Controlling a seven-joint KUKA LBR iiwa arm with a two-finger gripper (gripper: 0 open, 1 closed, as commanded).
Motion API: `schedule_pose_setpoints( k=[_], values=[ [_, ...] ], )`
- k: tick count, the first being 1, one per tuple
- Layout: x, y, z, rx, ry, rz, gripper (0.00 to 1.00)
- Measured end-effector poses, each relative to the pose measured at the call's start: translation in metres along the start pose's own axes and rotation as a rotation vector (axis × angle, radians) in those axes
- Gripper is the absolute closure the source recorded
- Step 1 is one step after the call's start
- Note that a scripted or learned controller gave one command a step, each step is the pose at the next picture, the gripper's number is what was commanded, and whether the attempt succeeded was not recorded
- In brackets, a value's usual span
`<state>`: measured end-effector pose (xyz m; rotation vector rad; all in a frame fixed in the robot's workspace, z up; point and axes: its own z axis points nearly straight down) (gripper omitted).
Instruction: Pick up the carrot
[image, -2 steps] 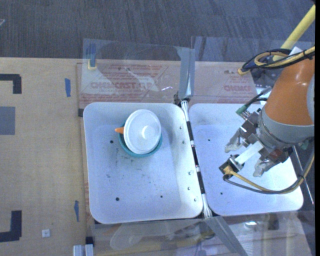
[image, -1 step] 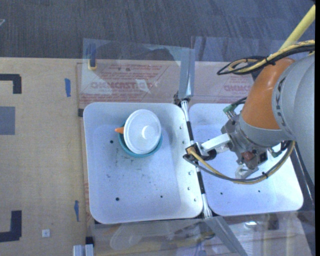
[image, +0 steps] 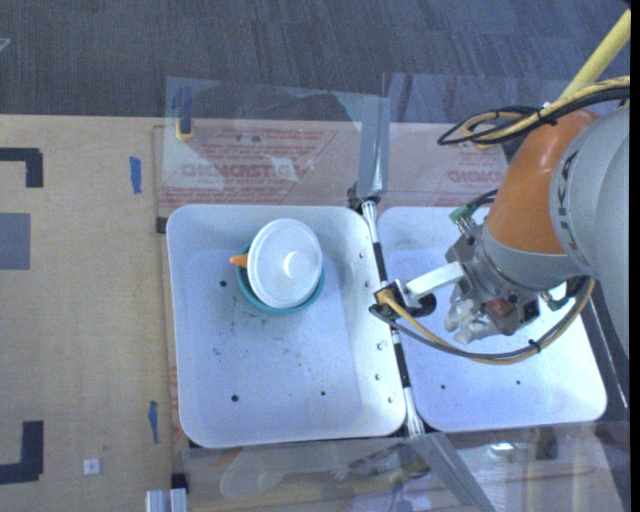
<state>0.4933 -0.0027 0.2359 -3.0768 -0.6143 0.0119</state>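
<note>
A small orange piece, the carrot (image: 238, 260), pokes out at the left edge of stacked bowls in the left bin (image: 290, 400); most of it is hidden under them. A white bowl (image: 285, 263) sits upside down on a teal bowl (image: 262, 303). My gripper (image: 472, 318) hangs over the right bin (image: 520, 395), well to the right of the carrot and apart from it. The wrist and cables cover the gripper's tip.
The divider between the two bins (image: 390, 330) lies just left of the gripper. Black and yellow cables (image: 420, 330) loop below the wrist. A clear plastic sheet (image: 270, 150) lies behind the bins. The wooden bench (image: 80, 300) stretches to the left.
</note>
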Motion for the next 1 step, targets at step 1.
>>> schedule_pose_setpoints(
  k=[1],
  values=[
    [-0.0393, 0.0566, -0.0933, -0.005, 0.004, -0.125, 1.00]
  ],
)
